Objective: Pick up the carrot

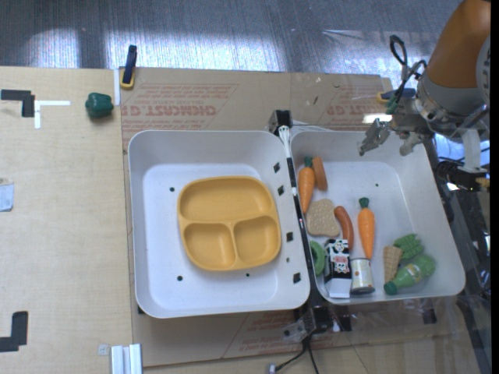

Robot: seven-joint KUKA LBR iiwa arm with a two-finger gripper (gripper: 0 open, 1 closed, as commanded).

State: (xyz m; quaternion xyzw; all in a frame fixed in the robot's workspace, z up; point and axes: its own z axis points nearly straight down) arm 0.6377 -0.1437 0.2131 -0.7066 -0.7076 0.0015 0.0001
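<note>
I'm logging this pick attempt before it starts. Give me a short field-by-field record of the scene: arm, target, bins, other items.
arm: grey with orange band, over the right bin's far right corner
gripper: above the bin rim, nothing between its fingers
carrots: two in the right bin, one by the left wall, one near the middle
left bin: holds a yellow divided plate
other items: bread slice, sausage, milk carton, green bottle
task state: no carrot picked yet

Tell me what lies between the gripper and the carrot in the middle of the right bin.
Bare white bin floor lies between the gripper and that carrot, seen in the camera view.
</note>
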